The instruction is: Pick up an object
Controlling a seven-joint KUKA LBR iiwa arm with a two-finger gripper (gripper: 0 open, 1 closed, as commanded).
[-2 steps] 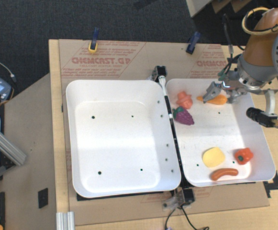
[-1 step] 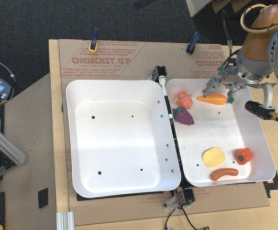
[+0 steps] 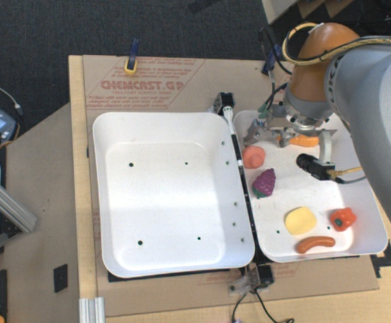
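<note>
Your hand (image 3: 286, 132) hung low over the right bin (image 3: 357, 241) at its 12 o'clock end; you could not tell its state. An orange piece (image 3: 307, 140) lay just beside it at 3 o'clock, the pink round (image 3: 253, 157) near at 7 o'clock. Purple grapes (image 3: 264, 182), yellow piece (image 3: 300, 221), red pepper (image 3: 342, 219) and sausage (image 3: 315, 244) lay toward 6 o'clock. The left bin (image 3: 108, 180) held nothing.

1. Both bins (image 3: 161, 187) are white.
2. In the right bin (image 3: 367, 237): a salmon-pink ball (image 3: 253, 157), purple grapes (image 3: 264, 182), a yellow lump (image 3: 300, 221), a red pepper (image 3: 342, 219) with a green stem, a reddish-orange sausage (image 3: 314, 244).
3. The arm (image 3: 363, 79) is grey with an orange band.
</note>
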